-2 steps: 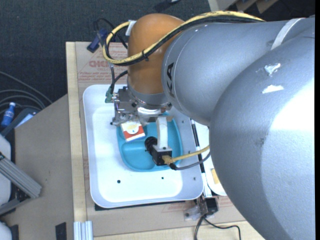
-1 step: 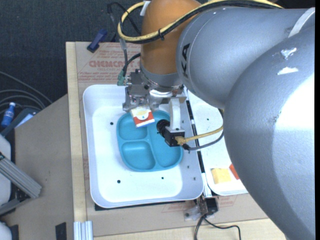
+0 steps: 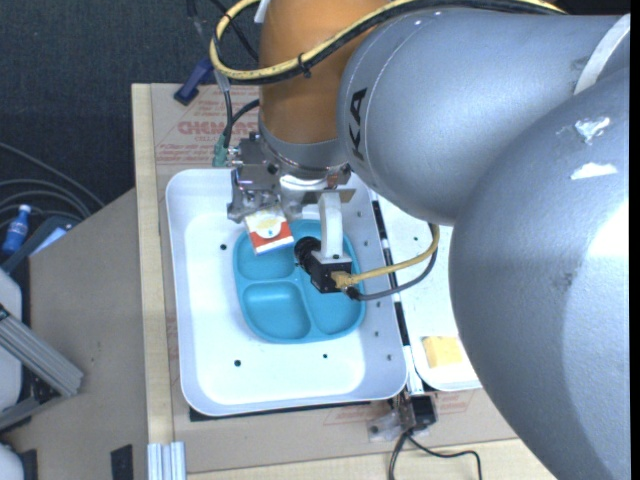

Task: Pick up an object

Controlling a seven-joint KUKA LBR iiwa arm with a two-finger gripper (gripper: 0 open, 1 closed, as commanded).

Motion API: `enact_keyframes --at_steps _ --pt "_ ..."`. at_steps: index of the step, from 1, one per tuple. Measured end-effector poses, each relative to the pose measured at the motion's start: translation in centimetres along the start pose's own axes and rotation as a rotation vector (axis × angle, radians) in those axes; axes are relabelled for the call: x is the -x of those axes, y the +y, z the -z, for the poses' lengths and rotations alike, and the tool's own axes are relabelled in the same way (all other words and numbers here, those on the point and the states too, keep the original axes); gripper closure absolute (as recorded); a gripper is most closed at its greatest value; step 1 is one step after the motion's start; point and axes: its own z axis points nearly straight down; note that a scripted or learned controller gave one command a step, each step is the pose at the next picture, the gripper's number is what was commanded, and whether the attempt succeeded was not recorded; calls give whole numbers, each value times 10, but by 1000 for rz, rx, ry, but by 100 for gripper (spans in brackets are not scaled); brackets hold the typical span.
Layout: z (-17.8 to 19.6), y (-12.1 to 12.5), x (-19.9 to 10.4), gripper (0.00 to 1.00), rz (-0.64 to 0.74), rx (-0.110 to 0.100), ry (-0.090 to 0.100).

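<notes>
Arm reaches over the left bin (image 3: 200,348), a shallow white plastic tub with rounded corners. Gripper (image 3: 285,208) hangs low at the bin's far end; whether it is parted or closed cannot be told. Directly below it lies a blue tray (image 3: 285,313), glossy moulded plastic with rounded compartments, long axis running from the gripper toward the near rim. A small white-and-orange card (image 3: 268,232) sits just beneath the gripper, on the tray's far edge.
</notes>
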Motion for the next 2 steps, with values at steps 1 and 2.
enact_keyframes --at_steps 1,2 --pt "-13 88 1 100 -1 -1 -2" --pt "-31 100 1 100 0 0 -2"
